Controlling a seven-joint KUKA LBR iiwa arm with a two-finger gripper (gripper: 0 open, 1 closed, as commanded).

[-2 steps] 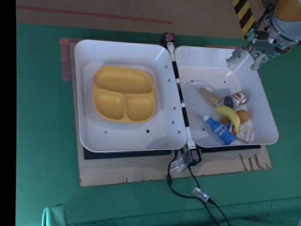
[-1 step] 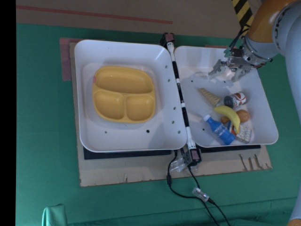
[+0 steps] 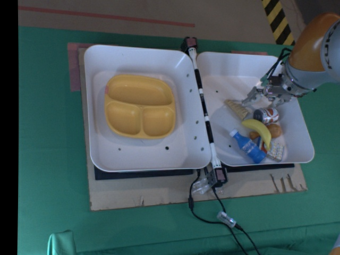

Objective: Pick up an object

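- The left bin holds a yellow divided tray; nothing has been carried over to it.
- The right bin keeps its cluster at about five o'clock: banana, blue bottle, can, wedge.
- The gripper hovers over that cluster at three o'clock of the bench, grasping nothing visible; whether it is spread or clenched I cannot tell, so the pick seems not yet made.

The grey arm comes in from the far right, and its orange band is at the upper right corner. The wrist bends down and to the left. The gripper hangs low at the right side of the scene, with its fingers pointing to the left.
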